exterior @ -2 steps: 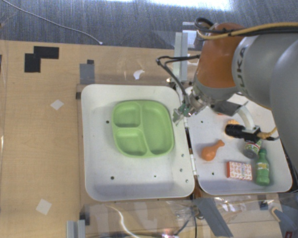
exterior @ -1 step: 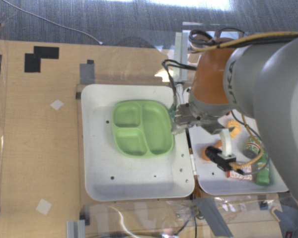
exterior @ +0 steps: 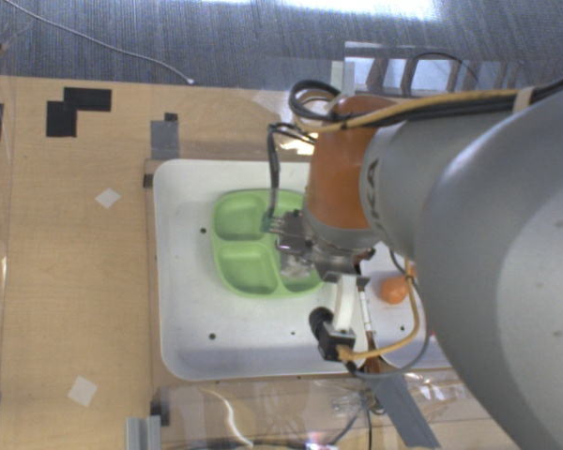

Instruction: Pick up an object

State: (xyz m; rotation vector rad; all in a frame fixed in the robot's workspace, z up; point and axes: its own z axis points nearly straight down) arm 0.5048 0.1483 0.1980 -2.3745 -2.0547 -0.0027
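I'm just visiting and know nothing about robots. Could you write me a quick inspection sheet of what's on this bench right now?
Surface: wooden bench with black markers, bearing a shallow white bin.
Job's things: green divided tray in the bin; small orange object beside the arm.
Clutter: nothing seen.
Tool: tool low over the tray's right side, hidden under the orange wrist band.
Cables: black cables looped at the wrist; yellow cable below.
Surroundings: grey ribbed floor beyond the bench.
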